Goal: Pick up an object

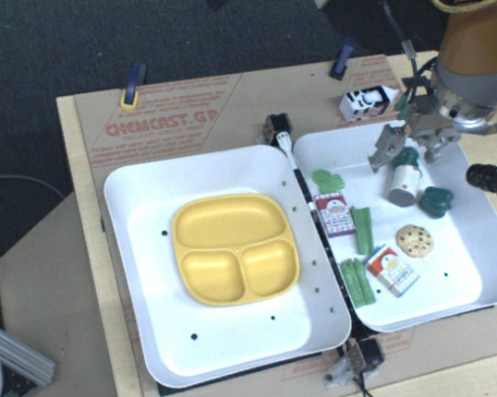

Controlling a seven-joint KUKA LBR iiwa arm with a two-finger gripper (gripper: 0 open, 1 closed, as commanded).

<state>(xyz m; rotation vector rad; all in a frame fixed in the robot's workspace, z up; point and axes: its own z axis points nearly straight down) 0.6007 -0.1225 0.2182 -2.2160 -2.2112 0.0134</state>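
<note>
My gripper (406, 151) hangs over the back of the right bin (495, 280), its two fingers spread apart and open. Just under it lies a small white bottle (403, 185) with a teal cap that reaches up between the fingers; I cannot tell whether they touch it. A dark green lump (436, 201) sits to the bottle's right. In front of these lie a round cookie (413, 240) and a small red and white carton (392, 271). Along the bin's left side are a green leaf (327, 180), a red box (333, 214), a green stick (363, 229) and a green pod (357, 280).
The left bin (157, 329) holds a yellow divided plate (235, 246). A black and white toy (367, 101) rests on the bench behind the right bin. Two clamps (130, 88) grip the board's far edge.
</note>
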